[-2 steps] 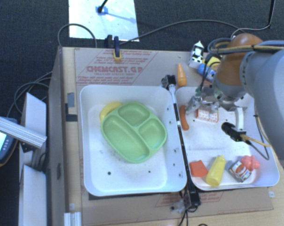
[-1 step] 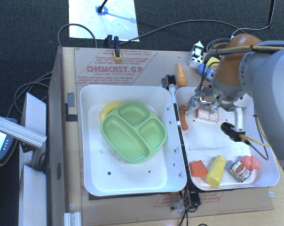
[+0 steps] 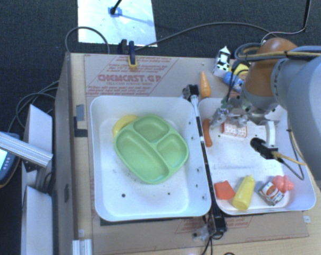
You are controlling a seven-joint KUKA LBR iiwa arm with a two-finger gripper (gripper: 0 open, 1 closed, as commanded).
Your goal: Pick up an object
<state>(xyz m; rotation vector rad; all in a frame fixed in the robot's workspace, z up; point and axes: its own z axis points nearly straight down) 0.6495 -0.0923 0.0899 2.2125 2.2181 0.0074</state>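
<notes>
1. Now, seen from above at a slant, a bench carries two shallow white plastic bins side by side: the left bin point(image 3: 104, 195) and the right bin point(image 3: 235, 161). Their long rims meet down the middle.
2. My arm point(image 3: 304, 100) is smooth grey with a glossy orange band point(image 3: 267, 62) above the wrist. It reaches in from the right over the far end of the right bin.
3. My gripper point(image 3: 230, 116) is a cluster of bare metal parts, low over the far left part of the right bin. I cannot tell whether it is open or closed.
4. A small red-and-white box point(image 3: 235, 130), flat and rectangular, lies on the bin floor just on the near side of my gripper. It is so close that I cannot tell whether they touch.
5. A slim orange stick point(image 3: 207, 133) lies along the right bin's left wall, just left of my gripper.
6. Along the near end of the right bin, well apart from my gripper, lie a flat orange block point(image 3: 224, 189), a rounded yellow bottle point(image 3: 244, 192), a small labelled can point(image 3: 270, 193) and a lumpy pink toy point(image 3: 283, 184).
7. The left bin holds a glossy pale green tray point(image 3: 150, 149) with rounded corners and three compartments. A yellow rounded thing point(image 3: 123, 124) peeks out at its far left edge.
8. Beyond the bins, an orange carrot-shaped toy point(image 3: 204, 85) and a black-and-white cow figure point(image 3: 222, 60) rest on brown cardboard point(image 3: 128, 78).
</notes>
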